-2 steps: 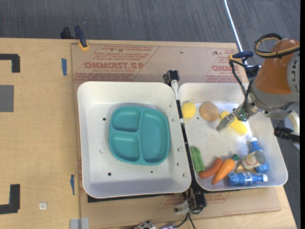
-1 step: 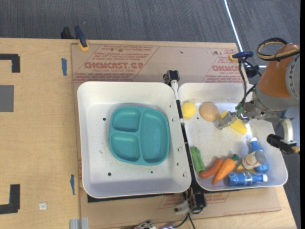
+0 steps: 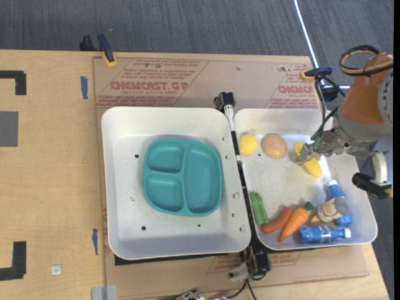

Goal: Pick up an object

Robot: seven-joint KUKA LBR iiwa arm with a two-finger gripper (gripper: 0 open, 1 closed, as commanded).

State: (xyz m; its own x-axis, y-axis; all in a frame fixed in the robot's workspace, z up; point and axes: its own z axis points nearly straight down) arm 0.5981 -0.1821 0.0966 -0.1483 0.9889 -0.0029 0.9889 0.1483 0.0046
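A: Which piece is it after?

B: The yellow corn-like piece [image 3: 312,163] at the right bin's [image 3: 275,183] upper right. The gripper [image 3: 310,153] sits on it; grip unclear.

A: Advice?

B: It's smooth, tapered plastic: close across the middle, lift straight, clear of the tan ball [image 3: 274,146] at left.

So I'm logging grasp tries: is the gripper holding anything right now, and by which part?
Cannot be told. The gripper sits low over a yellow item in the right bin, touching or nearly so, but no hold shows.
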